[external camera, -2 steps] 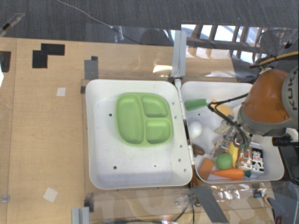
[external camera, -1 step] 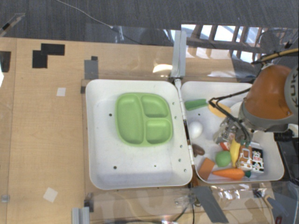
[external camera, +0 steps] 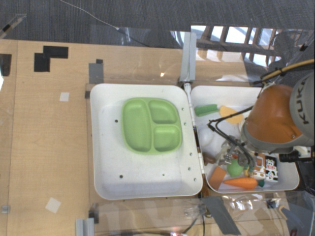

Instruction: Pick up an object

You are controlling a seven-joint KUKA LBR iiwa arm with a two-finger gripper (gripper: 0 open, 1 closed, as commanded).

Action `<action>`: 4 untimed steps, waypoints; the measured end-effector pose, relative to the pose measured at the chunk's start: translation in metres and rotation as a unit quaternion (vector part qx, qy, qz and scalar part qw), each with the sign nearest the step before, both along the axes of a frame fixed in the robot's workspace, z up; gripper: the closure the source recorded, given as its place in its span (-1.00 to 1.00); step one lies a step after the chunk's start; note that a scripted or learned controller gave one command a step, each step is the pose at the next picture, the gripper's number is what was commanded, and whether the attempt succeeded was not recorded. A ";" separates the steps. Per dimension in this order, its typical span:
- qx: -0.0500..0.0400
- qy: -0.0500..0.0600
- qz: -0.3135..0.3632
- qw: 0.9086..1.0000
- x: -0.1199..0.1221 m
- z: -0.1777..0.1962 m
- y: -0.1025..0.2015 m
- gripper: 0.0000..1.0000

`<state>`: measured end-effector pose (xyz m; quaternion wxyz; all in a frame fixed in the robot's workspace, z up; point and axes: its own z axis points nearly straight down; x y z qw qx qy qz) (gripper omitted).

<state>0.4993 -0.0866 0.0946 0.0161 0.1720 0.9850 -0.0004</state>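
Arm low over the cluttered right bin

One green divided plate (external camera: 150, 126), three compartments, lies alone in the left bin (external camera: 106, 181). In the right bin (external camera: 291, 182): one green stick (external camera: 205, 109), one yellow piece (external camera: 229, 113), one orange carrot (external camera: 241, 183). Gripper (external camera: 235, 157) hangs just above the carrot; its opening cannot be told.

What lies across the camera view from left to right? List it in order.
Black L-shaped marker → left white bin → green divided plate → green stick → orange carrot → arm's orange band
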 end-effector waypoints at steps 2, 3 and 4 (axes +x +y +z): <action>0.001 0.010 0.071 0.997 0.031 0.176 -0.015 -1.00; 0.003 0.017 0.034 0.999 0.021 0.046 -0.048 -1.00; 0.001 0.010 0.077 0.997 0.040 0.001 -0.005 -1.00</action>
